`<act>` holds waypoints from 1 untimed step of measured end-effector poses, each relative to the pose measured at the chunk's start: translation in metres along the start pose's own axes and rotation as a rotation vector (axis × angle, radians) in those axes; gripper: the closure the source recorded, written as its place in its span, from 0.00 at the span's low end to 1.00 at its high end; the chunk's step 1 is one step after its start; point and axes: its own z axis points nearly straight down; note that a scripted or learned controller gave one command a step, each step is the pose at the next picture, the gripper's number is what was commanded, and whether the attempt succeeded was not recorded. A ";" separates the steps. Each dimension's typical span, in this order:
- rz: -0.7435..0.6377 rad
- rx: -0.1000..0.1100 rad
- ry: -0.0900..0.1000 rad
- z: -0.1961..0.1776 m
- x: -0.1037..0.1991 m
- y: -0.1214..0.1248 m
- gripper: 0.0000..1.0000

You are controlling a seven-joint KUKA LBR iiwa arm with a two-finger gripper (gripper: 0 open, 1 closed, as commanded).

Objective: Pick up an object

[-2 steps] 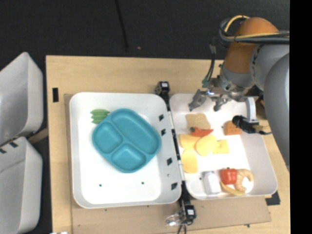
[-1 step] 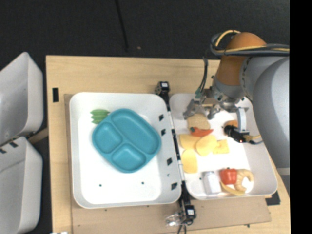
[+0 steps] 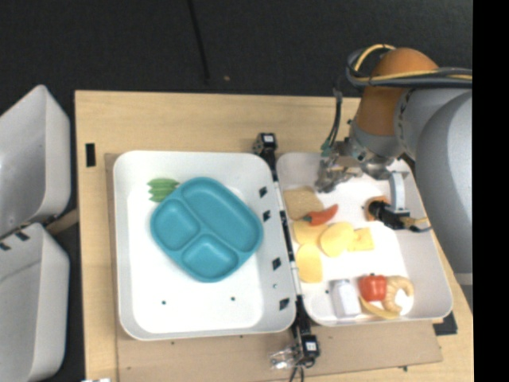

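Camera view, from above and at a slant. The arm (image 3: 442,146) enters from the right edge, its grey body bending down over the far right corner of the bench (image 3: 95,126); its orange band (image 3: 383,94) sits above the wrist, which points down and to the left into the right bin (image 3: 417,265). The gripper (image 3: 328,177) hangs low over the far left corner of that bin, just beyond the tan slice; how far its claw stands apart cannot be told, nothing is seen held in it, and whether it touches the slice cannot be told.

The left bin (image 3: 127,293) holds a blue divided plate (image 3: 207,228), lying flat near its middle; a green leafy piece (image 3: 161,187) lies at the plate's far left edge, partly under it.

The right bin holds the smaller pieces for picking, all resting on its floor. These are a tan slice (image 3: 302,204) against the left wall; a yellow round piece (image 3: 336,239) near the middle; a yellow oval piece (image 3: 309,263) just in front of it; a pale yellow square (image 3: 362,239) touching the round piece on its right; a beige curved piece (image 3: 399,299) at the near right, wrapped around a red piece (image 3: 372,286); a small white block (image 3: 344,298) just left of the red piece; and a red-orange piece (image 3: 324,214) lying between the tan slice and the round piece.
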 end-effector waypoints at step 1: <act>0.003 -0.008 0.001 -0.062 -0.003 0.000 1.00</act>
